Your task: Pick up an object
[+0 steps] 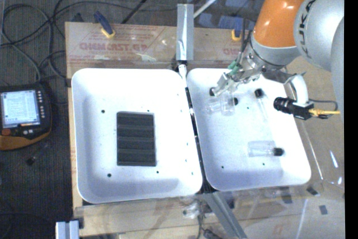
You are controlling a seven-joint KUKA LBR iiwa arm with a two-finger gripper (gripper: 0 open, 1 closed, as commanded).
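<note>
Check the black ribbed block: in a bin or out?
In: the black ribbed block lies flat on the left bin's floor, apart from its walls.

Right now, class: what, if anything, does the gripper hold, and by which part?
Cannot be told: the gripper hangs over a clear item in the right bin.

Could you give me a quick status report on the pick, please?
Tool low over right bin, far-left corner. Clear item right below it, grasp unconfirmed. Second clear item nearer front. Black ridged block in left bin, untouched.
</note>
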